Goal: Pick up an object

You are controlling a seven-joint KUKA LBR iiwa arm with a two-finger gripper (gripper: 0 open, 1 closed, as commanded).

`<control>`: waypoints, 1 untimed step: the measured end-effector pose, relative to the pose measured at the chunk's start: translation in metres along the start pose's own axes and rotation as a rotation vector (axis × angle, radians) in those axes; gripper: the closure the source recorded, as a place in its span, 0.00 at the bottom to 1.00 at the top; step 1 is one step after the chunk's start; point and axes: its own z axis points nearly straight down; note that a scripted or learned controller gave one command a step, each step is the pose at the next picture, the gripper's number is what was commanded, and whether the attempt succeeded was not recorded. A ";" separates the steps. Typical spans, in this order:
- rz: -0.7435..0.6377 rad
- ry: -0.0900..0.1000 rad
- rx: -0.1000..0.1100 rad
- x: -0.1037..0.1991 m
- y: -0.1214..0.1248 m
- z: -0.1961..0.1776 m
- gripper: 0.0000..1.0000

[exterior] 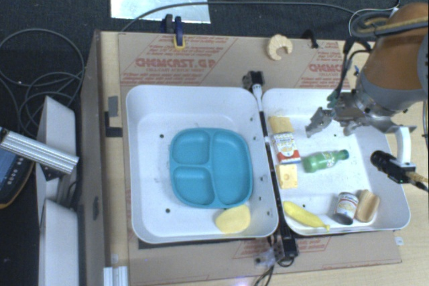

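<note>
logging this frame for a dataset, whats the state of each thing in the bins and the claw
blue divided plate: flat, face up, left bin
yellow chip: beside the plate
green bottle: lying on its side, right bin
banana: lying flat
small can: upright
red and white carton: lying flat
claw: above right bin, holding nothing

arm (401, 57): cut off by right edge | small can (346, 207): label too small to read
</note>
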 end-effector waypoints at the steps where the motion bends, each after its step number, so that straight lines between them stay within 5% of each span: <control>1: 0.002 0.000 0.003 -0.012 -0.010 0.094 0.00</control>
